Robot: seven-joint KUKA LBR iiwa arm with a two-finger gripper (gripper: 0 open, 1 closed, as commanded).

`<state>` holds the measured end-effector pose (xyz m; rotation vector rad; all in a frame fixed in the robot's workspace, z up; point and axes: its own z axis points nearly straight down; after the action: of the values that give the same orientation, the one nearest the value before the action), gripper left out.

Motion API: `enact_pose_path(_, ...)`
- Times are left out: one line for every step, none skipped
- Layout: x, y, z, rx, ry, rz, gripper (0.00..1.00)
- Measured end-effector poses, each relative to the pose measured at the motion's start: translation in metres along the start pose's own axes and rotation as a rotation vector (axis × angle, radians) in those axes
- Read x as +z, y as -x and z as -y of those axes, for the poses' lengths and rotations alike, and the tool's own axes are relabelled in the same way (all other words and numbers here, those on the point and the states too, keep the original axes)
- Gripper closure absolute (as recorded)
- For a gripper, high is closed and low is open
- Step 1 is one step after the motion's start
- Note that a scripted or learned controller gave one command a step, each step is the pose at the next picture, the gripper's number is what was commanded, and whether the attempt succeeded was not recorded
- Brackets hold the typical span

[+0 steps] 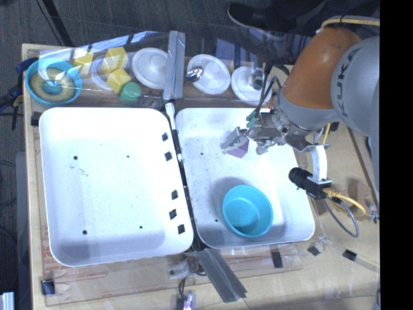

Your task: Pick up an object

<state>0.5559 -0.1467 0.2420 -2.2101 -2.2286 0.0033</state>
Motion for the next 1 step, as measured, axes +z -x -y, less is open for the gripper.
enact_pose_path(0.1499, 0.0253, 0.0411, 0.206, 0.004, 0.0, 0.0)
